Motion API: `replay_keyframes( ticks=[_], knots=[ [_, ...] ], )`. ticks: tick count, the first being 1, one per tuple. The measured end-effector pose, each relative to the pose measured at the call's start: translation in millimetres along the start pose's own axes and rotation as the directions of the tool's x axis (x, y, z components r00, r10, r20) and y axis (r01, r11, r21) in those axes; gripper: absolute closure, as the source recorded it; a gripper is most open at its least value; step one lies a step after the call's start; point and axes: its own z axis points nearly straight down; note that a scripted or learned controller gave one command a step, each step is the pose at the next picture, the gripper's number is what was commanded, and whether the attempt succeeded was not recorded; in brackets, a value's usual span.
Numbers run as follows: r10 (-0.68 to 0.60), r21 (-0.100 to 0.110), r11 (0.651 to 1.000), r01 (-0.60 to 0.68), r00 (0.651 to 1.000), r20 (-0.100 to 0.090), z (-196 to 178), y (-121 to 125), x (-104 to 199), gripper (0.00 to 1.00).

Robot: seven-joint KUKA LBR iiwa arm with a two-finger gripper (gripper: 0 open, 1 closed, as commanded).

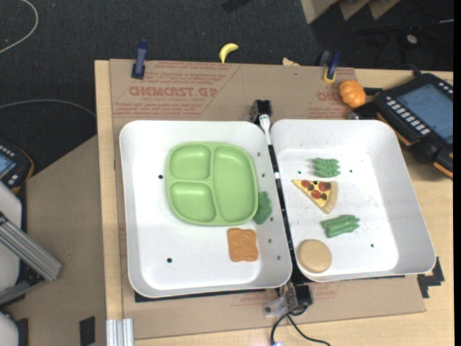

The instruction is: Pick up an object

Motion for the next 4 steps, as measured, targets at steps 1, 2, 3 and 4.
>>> replay_keyframes(
  ticks=[1,2,3,4],
  knots=[
    [0.001,-0.012,1.000,-0.001,1.000,0.007,-53.5,7.3,-42.7,1.00],
    [-0.002,0.000,1.000,0.002,1.000,0.000,-11.1,-0.1,-40.1,1.00],
    [-0.010,-0.013,1.000,0.010,1.000,0.003,-53.2,1.1,19.1,1.00],
    [0.001,0.001,1.000,-0.001,1.000,0.001,-1.2,18.0,-34.7,1.00]
  ],
)
